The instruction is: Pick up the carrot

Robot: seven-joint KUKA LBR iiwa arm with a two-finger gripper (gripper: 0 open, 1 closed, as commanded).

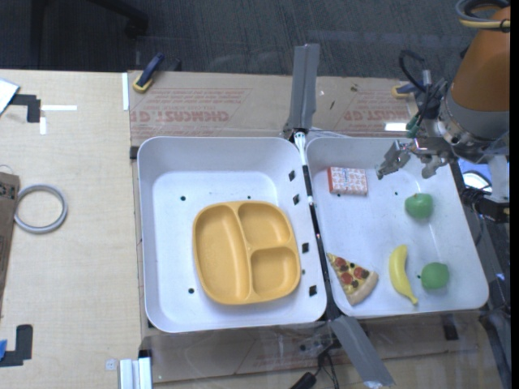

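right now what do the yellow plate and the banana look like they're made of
The yellow plate: likely matte moulded plastic, one even colour with three rounded compartments. The banana: probably a plastic toy, uniform bright yellow with a smooth surface, though the view is too small to be sure.

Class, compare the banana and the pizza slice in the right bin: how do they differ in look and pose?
The banana is plain yellow; the pizza slice is tan with red topping. The banana is a long curved shape running up and down the view; the pizza slice is a flat wedge. The banana lies farther right, the pizza slice against the bin's left wall. Both lie in the right bin, near its front.
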